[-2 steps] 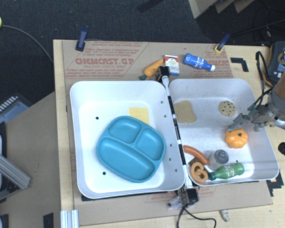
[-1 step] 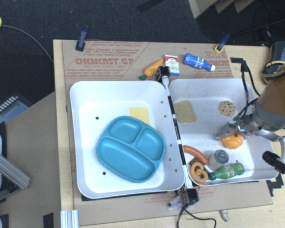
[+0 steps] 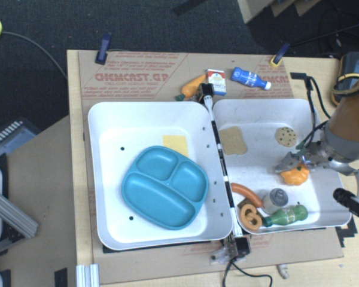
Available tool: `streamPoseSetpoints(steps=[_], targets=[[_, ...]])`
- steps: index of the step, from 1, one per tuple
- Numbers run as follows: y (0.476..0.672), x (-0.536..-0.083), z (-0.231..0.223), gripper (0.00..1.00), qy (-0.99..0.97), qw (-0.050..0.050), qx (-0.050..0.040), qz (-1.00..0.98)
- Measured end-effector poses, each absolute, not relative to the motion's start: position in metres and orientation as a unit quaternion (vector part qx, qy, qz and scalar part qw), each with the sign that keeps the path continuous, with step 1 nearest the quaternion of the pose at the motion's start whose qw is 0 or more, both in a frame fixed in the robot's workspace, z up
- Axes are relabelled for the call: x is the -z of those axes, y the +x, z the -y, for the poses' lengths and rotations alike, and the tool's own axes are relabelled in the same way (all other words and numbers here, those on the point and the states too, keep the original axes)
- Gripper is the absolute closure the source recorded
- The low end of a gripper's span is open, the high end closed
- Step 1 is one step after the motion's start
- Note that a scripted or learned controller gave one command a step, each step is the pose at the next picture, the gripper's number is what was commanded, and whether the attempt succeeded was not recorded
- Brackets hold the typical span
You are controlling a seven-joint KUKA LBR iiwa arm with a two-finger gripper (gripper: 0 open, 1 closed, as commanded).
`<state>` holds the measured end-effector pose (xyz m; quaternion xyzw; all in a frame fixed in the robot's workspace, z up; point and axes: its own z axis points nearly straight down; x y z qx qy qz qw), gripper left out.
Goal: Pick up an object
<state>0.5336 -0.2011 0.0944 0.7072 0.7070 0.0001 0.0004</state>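
My gripper (image 3: 298,159) reaches in from the right and sits low in the right bin (image 3: 260,109), near its right wall. An orange fruit-like toy (image 3: 295,176) lies directly under and slightly in front of it, touching or nearly touching it. Also in this bin are a tan bread slice (image 3: 232,141), a round cracker (image 3: 285,136), a red sausage (image 3: 246,192), a brown pretzel (image 3: 250,214), a small grey can (image 3: 278,197) and a green bottle (image 3: 287,216).
The left bin (image 3: 102,160) holds a blue divided plate (image 3: 164,186) and a yellow cheese slice (image 3: 175,143). On the board behind the bins lie an orange toy (image 3: 192,86), a small carton (image 3: 216,81) and a blue bottle (image 3: 250,78). A black cable (image 3: 312,100) runs along the right bin's far corner.
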Motion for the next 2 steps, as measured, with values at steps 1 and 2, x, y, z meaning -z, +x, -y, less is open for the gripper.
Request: streamPoseSetpoints(steps=[1,2], targets=[[0.479,-0.084,0.134,1.0,0.707,-0.001,0.0,-0.707],[0.521,-0.185,0.047,1.0,0.706,0.0,-0.0014,-0.708]])
